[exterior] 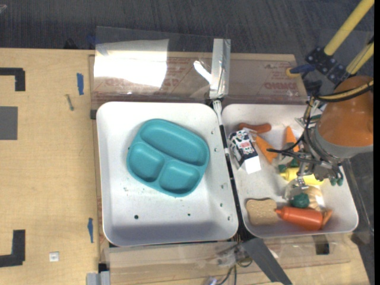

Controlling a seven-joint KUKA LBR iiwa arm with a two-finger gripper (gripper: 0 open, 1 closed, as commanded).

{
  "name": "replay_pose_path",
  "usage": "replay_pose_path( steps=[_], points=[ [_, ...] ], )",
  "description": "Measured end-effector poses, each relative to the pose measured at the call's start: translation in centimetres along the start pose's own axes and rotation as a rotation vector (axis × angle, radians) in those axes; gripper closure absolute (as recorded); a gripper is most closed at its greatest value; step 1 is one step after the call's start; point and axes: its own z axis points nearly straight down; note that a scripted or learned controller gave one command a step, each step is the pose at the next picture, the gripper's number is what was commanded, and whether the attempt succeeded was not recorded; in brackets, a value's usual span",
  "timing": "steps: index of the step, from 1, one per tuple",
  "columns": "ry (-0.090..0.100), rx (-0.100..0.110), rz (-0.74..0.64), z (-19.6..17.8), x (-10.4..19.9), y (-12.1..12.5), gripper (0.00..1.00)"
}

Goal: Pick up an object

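From the overhead camera, the gripper [304, 180] hangs low in the right bin [350, 221], among a litter of small toys, and whether it is spread or closed I cannot tell (the wrist and cables hide the tips). The nearest candidate is the orange carrot [301, 217], lying just toward six o'clock of the gripper, its long axis running roughly from nine to three o'clock, with a tan bread slice [261, 211] touching its nine o'clock end. In the left bin [113, 218], well apart toward nine o'clock, lies a teal divided plate [168, 156].
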Motion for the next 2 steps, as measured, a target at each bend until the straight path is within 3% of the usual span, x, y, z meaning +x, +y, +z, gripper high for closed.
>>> replay_pose_path(
  steps=[1,2],
  points=[
    [0.012,-0.001,-0.145,1.21,0.1,0.68,0.0],
    [0.01,0.0,-0.184,1.2,0.0,1.41,0.0]
  ],
)
